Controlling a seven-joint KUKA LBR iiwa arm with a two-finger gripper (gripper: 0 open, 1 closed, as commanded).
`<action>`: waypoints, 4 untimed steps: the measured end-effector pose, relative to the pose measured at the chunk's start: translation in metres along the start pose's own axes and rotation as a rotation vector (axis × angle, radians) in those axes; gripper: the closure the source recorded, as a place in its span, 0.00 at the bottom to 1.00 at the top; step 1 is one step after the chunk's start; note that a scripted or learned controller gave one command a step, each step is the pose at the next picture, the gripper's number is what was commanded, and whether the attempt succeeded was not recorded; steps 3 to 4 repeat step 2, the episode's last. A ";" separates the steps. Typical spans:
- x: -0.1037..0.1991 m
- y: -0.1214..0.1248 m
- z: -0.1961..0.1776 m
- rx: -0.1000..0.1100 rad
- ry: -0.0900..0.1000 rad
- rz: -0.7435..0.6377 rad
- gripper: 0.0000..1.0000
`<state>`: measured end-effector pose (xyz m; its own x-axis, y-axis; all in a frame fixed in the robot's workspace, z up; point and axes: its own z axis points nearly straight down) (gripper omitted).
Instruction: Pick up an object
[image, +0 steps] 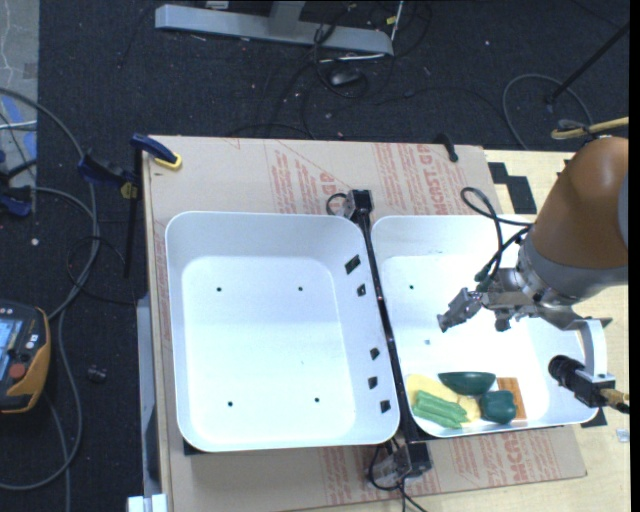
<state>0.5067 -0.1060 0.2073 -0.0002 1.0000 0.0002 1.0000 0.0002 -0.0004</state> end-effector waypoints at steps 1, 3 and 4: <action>0.000 0.000 -0.010 0.000 0.000 0.000 1.00; 0.018 0.008 -0.199 -0.012 0.000 -0.001 1.00; 0.018 0.008 -0.199 -0.012 0.000 -0.001 1.00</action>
